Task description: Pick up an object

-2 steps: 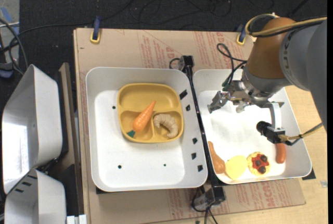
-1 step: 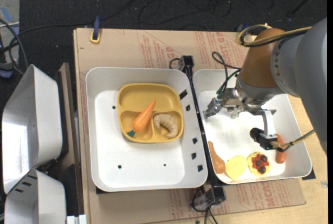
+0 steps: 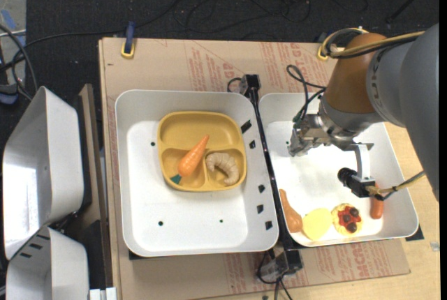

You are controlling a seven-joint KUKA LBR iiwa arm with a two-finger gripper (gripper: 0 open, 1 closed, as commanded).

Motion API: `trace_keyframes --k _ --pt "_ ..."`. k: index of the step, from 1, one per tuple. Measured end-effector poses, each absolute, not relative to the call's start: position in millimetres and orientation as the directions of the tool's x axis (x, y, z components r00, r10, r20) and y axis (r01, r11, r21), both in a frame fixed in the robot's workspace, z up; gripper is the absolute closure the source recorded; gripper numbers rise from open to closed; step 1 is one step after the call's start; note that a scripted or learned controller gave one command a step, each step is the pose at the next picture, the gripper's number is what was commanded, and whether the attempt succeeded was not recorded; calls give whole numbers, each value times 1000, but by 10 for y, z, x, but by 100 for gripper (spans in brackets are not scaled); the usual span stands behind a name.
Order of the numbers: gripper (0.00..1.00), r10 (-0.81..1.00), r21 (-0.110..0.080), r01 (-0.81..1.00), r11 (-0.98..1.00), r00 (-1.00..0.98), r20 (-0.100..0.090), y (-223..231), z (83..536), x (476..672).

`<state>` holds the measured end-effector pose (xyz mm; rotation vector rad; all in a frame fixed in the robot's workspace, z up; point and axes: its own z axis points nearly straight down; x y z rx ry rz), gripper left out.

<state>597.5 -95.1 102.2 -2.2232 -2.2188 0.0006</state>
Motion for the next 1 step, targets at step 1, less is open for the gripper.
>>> trace_keyframes --k 1 --pt "100 1000 4 1000 -1 1 -1 -949 1452 5952"
